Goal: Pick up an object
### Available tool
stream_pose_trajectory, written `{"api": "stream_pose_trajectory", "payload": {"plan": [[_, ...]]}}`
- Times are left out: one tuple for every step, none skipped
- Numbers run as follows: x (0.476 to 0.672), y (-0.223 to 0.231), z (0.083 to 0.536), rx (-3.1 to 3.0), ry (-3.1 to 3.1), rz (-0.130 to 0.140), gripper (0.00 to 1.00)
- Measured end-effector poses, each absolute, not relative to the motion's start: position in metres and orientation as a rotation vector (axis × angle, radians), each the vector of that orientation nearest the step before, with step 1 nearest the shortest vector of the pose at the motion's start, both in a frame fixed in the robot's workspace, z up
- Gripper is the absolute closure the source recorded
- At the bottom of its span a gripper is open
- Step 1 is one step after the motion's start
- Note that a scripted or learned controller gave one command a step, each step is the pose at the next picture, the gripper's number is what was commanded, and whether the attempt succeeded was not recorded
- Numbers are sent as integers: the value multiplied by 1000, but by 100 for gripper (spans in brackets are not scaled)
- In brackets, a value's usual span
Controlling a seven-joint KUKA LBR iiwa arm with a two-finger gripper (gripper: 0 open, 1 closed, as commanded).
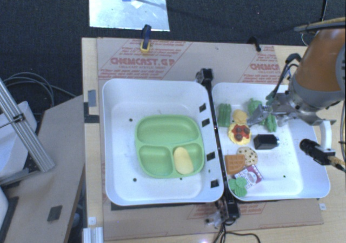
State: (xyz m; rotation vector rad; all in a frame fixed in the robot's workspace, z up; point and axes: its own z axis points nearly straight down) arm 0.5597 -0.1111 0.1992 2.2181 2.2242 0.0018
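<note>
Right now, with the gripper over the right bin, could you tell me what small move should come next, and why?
Probably a short descent. The gripper hovers in the right bin, amid the toys near a green piece, with nothing seen between its fingers. Lowering onto that piece before closing seems sensible, though the exact target is a guess.

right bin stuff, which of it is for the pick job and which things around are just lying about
For the job:
- tool, low over the right bin
- green toy beside it
- green pickle
- yellow and red toy
- black block
- cookie

Lying about:
- green divided tray in the left bin
- yellow piece in the tray
- yellow clamp
</note>
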Motion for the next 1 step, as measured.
{"api": "stream_pose_trajectory", "payload": {"plan": [[563,-111,99,2215,2221,6,0]]}}
